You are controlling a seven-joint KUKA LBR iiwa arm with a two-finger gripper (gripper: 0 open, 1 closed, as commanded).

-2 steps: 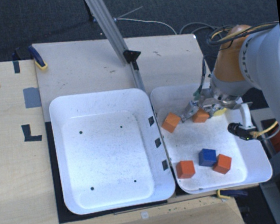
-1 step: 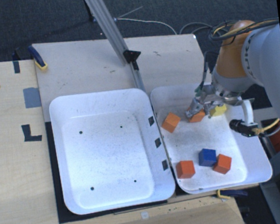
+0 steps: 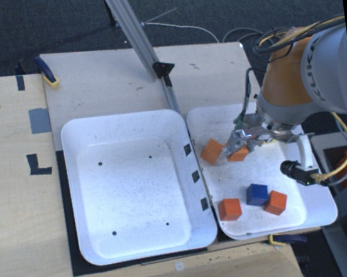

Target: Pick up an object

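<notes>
**End effector down in the right bin, right on an orange block**

So the end effector is low inside the right bin, and there's a small orange block tucked right at its tips, at about its 7 o'clock. It looks touching, but honestly I cannot tell whether the tips are spread or closed on it, since the metal bits blur together there.

A second orange cube sits just beside that one, at its 9 o'clock, near the bin's left wall. Down toward 6 o'clock in the bin: another orange cube, a blue cube and one more orange cube touching the blue one.

The arm covers the bin's upper right corner, and part of the gripped-or-not block is hidden under the tips.

Blocks look matte and blocky with soft edges. Both bins are glossy white plastic, shallow, with rounded corners; the left bin has tiny dark specks. The table is pale wood.
</notes>
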